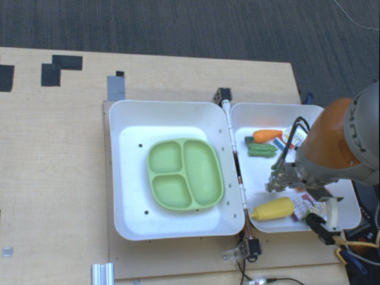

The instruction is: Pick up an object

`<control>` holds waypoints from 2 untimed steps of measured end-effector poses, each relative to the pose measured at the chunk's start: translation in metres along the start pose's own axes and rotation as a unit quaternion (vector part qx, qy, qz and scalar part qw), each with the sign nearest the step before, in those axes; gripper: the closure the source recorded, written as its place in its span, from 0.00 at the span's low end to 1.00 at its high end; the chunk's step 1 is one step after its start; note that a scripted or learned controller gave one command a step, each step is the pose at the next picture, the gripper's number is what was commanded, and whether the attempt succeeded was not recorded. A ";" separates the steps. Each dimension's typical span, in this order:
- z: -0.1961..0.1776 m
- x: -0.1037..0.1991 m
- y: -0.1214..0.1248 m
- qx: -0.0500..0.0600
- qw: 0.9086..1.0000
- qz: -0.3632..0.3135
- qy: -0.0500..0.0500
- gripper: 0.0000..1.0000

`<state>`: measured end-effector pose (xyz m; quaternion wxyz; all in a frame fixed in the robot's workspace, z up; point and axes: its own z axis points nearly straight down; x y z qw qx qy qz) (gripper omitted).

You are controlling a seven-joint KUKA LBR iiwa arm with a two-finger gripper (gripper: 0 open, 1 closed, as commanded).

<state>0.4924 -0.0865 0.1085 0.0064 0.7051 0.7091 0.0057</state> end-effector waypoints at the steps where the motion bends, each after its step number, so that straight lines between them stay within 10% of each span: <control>1: 0.000 0.000 0.000 0.000 1.000 0.000 0.000 0.00; 2: -0.010 0.001 0.002 -0.002 1.000 -0.002 0.000 1.00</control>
